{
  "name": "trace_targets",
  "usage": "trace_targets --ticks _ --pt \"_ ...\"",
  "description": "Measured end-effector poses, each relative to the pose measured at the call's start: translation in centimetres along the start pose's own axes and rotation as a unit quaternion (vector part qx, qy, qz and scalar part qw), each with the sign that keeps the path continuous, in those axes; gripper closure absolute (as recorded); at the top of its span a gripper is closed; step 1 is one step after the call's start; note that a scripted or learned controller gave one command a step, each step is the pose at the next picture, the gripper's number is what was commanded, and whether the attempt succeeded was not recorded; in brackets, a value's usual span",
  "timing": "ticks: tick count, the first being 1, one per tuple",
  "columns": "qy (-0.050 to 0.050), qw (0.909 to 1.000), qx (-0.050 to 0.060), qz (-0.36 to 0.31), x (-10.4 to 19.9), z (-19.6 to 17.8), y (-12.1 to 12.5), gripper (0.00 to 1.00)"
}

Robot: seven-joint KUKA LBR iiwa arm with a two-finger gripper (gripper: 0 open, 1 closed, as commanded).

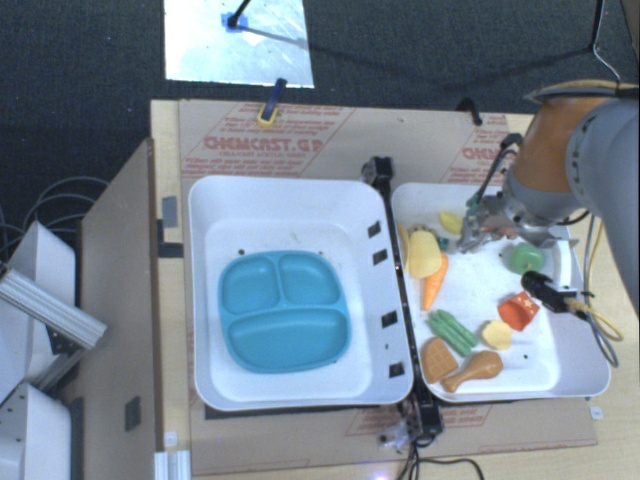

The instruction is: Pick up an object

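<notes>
Your end effector (478, 230) hangs low in the right-hand white plastic bin (580, 368), beside the pale yellow plastic pepper (424, 253); whether it grips anything, you cannot tell. Nothing looks lifted yet, so the pick remains ahead.

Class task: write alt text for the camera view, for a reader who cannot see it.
The grey arm's tool hangs over the right bin, above toy food including a carrot and a drumstick. The left bin holds a blue divided plate.
</notes>
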State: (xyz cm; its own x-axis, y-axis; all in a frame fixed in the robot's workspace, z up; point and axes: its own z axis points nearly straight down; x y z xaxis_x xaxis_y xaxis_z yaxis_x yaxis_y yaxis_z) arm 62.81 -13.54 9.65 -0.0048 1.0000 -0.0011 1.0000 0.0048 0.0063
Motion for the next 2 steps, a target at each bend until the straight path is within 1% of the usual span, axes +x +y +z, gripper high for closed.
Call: trace_targets --ticks 1,2 --pt "-0.001 0.9998 0.021 0.002 4.71 1.32 3.50 1.00" --pt "0.001 0.9998 0.019 0.004 4.68 1.56 3.38 0.00"
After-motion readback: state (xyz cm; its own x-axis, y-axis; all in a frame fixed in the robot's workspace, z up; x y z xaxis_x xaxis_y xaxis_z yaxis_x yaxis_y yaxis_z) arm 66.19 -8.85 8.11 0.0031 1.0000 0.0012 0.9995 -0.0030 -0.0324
